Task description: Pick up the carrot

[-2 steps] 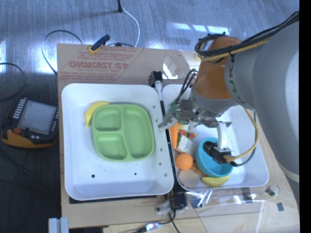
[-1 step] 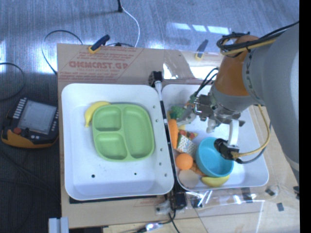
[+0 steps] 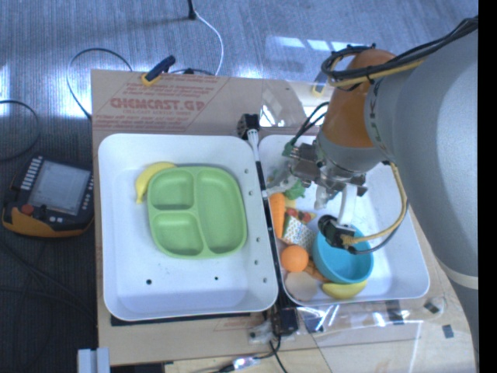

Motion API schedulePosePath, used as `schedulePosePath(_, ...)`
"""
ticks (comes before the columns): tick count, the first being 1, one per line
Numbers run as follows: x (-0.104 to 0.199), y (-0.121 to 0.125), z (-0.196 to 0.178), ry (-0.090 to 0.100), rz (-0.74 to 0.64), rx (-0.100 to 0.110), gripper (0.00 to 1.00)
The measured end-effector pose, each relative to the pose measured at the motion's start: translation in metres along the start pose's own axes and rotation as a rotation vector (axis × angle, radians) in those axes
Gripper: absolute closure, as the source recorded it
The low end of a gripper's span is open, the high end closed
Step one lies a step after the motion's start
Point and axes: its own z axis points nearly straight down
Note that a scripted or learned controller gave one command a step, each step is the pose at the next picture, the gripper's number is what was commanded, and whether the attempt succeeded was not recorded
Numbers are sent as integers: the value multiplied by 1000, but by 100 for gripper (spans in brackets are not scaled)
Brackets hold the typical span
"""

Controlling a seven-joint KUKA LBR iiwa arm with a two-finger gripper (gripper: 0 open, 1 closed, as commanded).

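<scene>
Finger state: cannot tell, hidden under the wrist. Gripper point(image 3: 326, 196) low over the right bin point(image 3: 404, 282), near its left side. Carrot point(image 3: 277, 214) against that bin's left wall, just left of the gripper. Nearby: orange ball point(image 3: 294, 259), blue bowl point(image 3: 343, 259). Left bin point(image 3: 124, 286): green divided plate point(image 3: 196, 210), banana point(image 3: 146, 179) at its upper left edge.
</scene>
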Motion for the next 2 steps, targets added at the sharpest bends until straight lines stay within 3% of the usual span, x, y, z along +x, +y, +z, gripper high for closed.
schedulePosePath(1, -23, -26, 0, -3, 70, 0, 0)
schedulePosePath(2, -21, -82, 0, 1, -456, 2, 0)
